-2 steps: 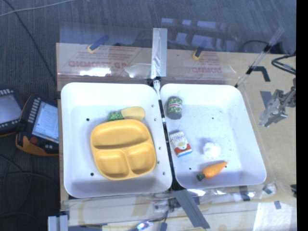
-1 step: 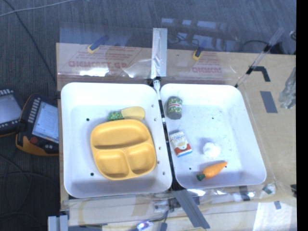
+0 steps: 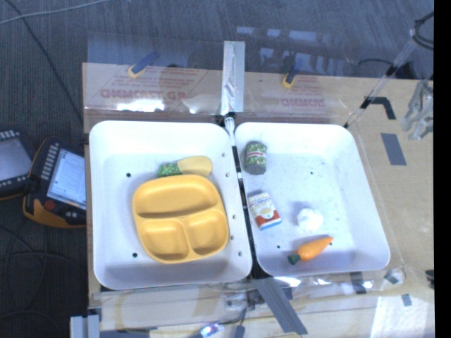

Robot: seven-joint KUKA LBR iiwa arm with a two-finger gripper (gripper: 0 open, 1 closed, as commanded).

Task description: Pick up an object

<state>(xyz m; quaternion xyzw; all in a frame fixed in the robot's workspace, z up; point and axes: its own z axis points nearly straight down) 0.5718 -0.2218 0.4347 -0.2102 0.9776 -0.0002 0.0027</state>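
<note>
Carrot (image 3: pixel 311 249) lies at the right bin's (image 3: pixel 366 189) front, untouched; the fingers (image 3: pixel 418 115), state indiscernible, wait off the bin, so reaching over an object comes next.

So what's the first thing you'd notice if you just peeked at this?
The big yellow divided tray jumps out first, sitting in the left bin with a toy corn cob just behind it. Next comes the bright orange toy carrot near the front of the right bin, with a small white ball, a little carton and a small can nearby.
</note>
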